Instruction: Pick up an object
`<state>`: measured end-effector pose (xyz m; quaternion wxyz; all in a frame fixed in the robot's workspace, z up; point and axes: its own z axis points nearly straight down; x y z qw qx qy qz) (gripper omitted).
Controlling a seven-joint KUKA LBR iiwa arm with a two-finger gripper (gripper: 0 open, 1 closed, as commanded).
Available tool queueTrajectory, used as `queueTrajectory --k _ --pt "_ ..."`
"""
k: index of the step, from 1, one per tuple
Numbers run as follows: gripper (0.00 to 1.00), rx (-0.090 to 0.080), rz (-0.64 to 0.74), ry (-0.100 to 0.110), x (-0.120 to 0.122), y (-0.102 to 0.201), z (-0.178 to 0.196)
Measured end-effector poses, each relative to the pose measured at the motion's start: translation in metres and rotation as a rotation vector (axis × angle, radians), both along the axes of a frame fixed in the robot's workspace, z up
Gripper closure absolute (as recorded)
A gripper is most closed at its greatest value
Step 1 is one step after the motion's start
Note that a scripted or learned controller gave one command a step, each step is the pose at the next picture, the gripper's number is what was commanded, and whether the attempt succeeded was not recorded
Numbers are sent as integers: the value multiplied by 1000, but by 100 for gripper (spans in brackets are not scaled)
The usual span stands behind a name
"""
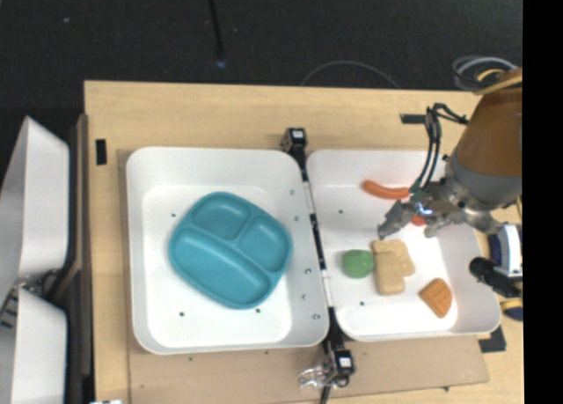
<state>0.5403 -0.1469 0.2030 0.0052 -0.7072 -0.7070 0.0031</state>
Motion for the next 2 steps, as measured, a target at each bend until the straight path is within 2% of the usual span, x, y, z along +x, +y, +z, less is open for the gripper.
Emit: queueTrajectory --k 1,2 --pt "0 -3 3 -13 3 0 7" --pt "0 -4 -1 -7 -2 0 -56"
